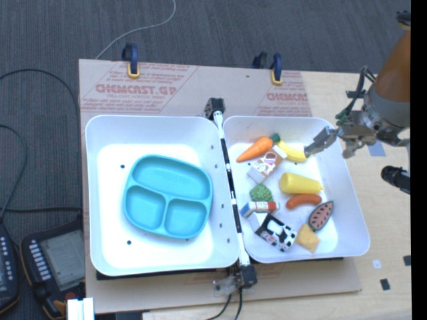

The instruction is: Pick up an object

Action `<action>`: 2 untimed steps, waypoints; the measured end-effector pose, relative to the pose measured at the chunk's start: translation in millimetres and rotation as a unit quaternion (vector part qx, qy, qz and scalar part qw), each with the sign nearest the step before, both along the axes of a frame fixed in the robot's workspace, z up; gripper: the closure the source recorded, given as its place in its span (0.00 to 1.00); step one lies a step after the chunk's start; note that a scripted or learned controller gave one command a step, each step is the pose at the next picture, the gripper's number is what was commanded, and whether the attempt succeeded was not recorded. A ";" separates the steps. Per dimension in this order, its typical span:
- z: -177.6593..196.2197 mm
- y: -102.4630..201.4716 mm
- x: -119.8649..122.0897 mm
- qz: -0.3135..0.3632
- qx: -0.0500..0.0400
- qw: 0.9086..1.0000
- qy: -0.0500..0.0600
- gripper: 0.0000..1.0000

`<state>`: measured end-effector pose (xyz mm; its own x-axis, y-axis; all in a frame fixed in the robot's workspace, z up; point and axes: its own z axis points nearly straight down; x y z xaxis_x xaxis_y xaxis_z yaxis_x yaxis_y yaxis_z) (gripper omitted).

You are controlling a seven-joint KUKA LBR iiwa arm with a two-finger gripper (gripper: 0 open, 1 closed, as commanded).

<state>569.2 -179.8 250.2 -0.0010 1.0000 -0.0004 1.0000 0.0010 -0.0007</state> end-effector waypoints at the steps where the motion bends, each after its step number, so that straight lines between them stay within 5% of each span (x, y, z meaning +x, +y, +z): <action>1: -152.0 28.1 -27.5 0.000 0.000 1.000 0.001 0.00; 2: -140.9 27.2 -26.7 -0.001 0.000 1.000 0.000 1.00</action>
